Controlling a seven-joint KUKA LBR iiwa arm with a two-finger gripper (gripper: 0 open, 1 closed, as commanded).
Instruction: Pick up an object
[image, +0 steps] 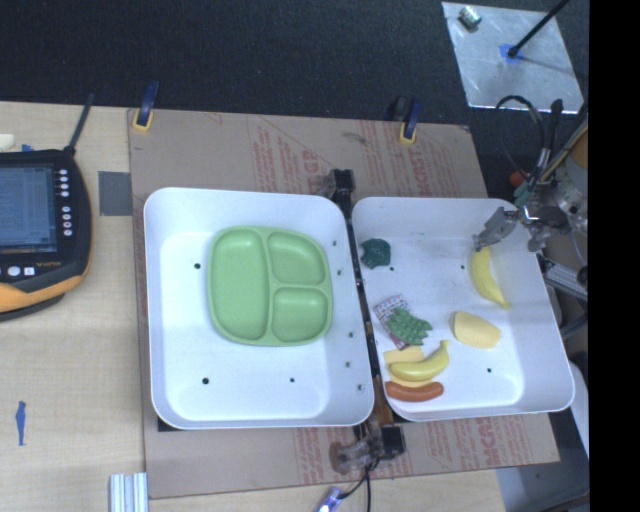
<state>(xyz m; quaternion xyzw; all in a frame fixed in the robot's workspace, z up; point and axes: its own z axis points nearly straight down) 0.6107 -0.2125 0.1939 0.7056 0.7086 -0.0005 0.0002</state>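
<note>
Mostly the arm is being cut off by the right edge of the view, so just its wrist parts and the tool (497, 229) are showing, hanging over the far right corner of the right bin (530, 400); I cannot tell how the tool is standing. Nothing is sitting in its grip. A yellow banana (488, 277) is lying just near of the tool, close to the bin's right wall. A pale yellow piece (476, 329) is resting nearer. Along the left wall a dark green piece (376, 253), a leafy green item (407, 325) on a small wrapper, a second banana (420, 360) and a red sausage (413, 391) are crowding together, leaving the bin's middle open. A green divided plate (270, 286) is sitting in the left bin (170, 380). A tablet-like pendant (35, 230) is lying on the tabletop (60, 400), partly cut off at left.
</note>
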